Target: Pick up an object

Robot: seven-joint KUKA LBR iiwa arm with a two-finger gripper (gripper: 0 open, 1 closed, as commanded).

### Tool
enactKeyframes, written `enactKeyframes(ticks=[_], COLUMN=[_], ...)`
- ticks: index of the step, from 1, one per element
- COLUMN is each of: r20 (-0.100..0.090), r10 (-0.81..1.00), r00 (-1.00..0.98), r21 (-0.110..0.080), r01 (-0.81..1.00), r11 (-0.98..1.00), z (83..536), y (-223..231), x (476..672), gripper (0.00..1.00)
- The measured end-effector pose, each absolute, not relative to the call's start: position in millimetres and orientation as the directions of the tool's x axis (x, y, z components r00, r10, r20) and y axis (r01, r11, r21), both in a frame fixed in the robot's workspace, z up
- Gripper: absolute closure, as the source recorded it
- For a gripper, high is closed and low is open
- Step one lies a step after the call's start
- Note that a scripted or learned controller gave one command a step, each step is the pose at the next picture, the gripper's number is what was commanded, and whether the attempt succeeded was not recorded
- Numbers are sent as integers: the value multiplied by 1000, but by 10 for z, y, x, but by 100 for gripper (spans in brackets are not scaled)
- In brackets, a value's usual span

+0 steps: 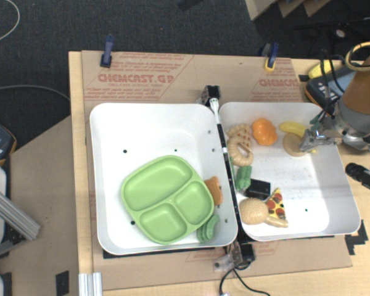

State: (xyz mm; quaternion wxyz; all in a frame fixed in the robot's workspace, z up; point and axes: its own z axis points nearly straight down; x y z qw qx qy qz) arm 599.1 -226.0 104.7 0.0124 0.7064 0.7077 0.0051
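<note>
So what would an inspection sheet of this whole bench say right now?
Surface: cardboard-covered bench bearing a left bin and a right bin, side by side.
Job's things: right bin holds toy food: orange, banana, pretzel, pizza slice, a green piece, a black block, a tan bun.
Clutter: green divided plate in the left bin, small pieces at its right edge.
Gripper: gripper low over the right bin's far right corner, at a tan round piece; jaws' state unclear.
Cables: white cable on the floor, far left; black cable at the near edge.
Surroundings: dark carpet; two blue clamps on the far edge.
</note>
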Motion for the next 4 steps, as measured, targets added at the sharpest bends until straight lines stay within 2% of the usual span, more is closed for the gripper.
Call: enactKeyframes(ticks=[2,3,4], r20=[-14,2,4], r10=[1000,1000,1000], r00=[-4,-11,-9], r21=[30,11,-4], r01=[1000,1000,1000], r11=[4,11,9], z=[1248,2143,1831], y=[-2261,-1205,-362], x=[6001,5988,6088], gripper=[100,100,100])
